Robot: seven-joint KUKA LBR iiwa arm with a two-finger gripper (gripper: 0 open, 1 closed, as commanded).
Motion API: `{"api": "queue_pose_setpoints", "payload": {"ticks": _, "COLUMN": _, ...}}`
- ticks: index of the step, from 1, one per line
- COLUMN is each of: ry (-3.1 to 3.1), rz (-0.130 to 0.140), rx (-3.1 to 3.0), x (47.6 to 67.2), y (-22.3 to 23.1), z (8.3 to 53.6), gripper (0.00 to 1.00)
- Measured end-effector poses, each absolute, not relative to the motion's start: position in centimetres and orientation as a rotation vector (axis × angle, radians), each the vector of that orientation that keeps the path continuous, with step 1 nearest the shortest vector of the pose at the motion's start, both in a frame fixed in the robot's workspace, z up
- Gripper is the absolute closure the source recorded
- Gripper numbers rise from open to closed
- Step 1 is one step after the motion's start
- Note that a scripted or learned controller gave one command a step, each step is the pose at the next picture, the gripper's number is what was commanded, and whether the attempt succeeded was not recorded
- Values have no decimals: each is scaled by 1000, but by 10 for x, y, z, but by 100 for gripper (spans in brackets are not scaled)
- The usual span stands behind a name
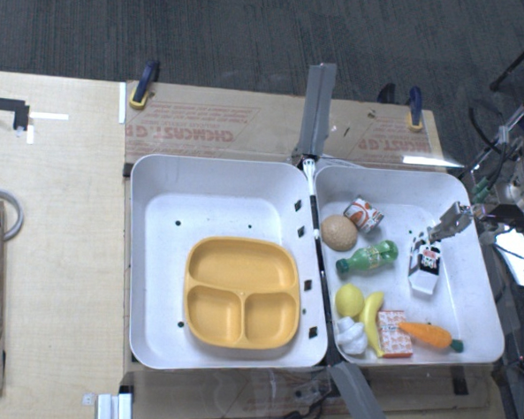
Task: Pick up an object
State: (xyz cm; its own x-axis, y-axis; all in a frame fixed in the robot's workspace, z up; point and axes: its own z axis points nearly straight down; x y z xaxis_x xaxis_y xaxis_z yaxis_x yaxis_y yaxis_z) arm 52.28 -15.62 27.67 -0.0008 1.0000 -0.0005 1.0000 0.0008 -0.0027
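**Gripper over right bin, beside small white carton**

Mirrored red lettering on flat brown cardboard sheet (276,130) behind both bins; appears to read "CHEMCAT", reversed. Print on small white carton with dark markings (425,264) too small to read; likewise red-and-white can (363,214) and orange-red snack box (394,334).

Grey two-finger gripper (441,228) low at upper right of right white bin (491,302), just above and right of carton, near its top edge. Opening of gripper not discernible. Nothing visibly held.

Elsewhere in right bin: brown round ball (338,233), green plastic bottle (368,257), yellow lemon (349,300), yellow banana (372,319), orange carrot (431,335). Left white bin (154,242) bearing yellow three-compartment tray (242,291).
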Motion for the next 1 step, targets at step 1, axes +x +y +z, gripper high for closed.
{"api": "queue_pose_setpoints", "payload": {"ticks": 1, "ry": -2282, "rz": 3, "rx": -2157, "x": 555, "y": -164, "z": 186, "gripper": 0}}
